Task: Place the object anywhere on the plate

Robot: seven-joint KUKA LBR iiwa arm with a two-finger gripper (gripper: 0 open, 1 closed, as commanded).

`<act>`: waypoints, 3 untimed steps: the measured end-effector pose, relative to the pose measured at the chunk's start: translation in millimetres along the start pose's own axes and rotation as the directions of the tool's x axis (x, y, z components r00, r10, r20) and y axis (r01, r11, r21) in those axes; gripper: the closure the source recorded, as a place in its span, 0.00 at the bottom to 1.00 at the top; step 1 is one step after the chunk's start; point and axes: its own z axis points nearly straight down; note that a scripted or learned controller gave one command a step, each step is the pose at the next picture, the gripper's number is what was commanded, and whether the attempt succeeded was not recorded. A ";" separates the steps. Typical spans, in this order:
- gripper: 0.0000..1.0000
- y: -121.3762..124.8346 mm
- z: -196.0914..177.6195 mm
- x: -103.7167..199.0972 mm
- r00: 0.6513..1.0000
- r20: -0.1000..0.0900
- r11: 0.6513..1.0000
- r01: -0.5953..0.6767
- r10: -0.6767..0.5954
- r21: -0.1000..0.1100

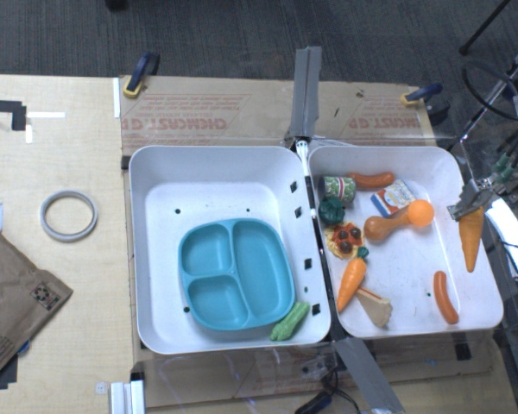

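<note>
the gripper point(471, 203) sits at the right bin's point(414, 317) right rim, its fingers closed on the top of a carrot point(471, 240) that hangs down. the blue plate point(236, 274) lies in the left bin point(155, 231), well apart, with a green pickle point(290, 321) touching its lower right edge.

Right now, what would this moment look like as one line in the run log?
gripper: over right bin's right edge, holding toy carrot | blue divided plate: left bin, nothing on it | green toy: beside plate

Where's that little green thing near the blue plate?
The green toy lies in the left bin, at the plate's lower right corner, close to the divider between the bins.
</note>
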 end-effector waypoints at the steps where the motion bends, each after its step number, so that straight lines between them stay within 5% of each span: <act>1: 1.00 -3.9 -33.3 -57.1 0.997 0.000 0.997 -0.076 0.076 0.001; 2: 1.00 -1.2 142.8 0.5 0.987 -0.002 0.987 -0.159 0.159 0.003; 3: 1.00 3.2 270.6 24.0 0.984 -0.003 0.984 -0.181 0.181 0.002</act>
